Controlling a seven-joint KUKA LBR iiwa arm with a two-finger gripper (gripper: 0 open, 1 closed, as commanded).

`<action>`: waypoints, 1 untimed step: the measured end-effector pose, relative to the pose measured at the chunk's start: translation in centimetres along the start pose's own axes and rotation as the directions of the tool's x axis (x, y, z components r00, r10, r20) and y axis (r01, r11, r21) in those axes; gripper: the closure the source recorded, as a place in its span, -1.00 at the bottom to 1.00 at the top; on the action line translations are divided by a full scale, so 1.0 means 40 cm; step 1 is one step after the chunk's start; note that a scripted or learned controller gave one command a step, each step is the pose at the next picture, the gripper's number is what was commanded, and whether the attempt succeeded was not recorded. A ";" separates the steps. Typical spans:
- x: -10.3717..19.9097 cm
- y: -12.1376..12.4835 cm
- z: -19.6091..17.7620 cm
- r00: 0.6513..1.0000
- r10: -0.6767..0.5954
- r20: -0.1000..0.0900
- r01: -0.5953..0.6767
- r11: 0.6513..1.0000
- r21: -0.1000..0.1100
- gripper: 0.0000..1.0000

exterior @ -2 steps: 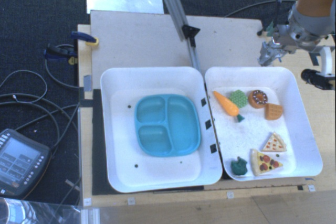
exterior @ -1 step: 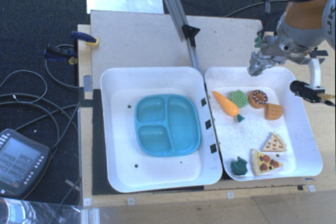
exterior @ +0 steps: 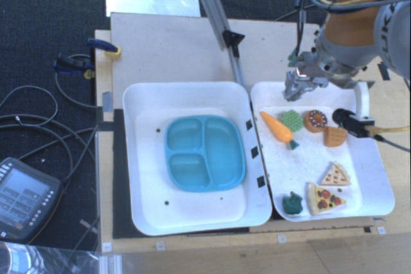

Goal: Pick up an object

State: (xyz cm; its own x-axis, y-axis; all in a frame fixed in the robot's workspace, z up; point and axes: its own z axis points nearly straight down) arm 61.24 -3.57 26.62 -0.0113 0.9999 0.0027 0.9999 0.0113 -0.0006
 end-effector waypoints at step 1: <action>0.129 -0.059 0.041 1.000 0.001 0.001 -0.001 1.000 0.002 1.00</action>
State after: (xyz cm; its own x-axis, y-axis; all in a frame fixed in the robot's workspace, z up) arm 58.81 1.59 25.01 -0.0107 0.9999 0.0018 0.9999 0.0107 -0.0024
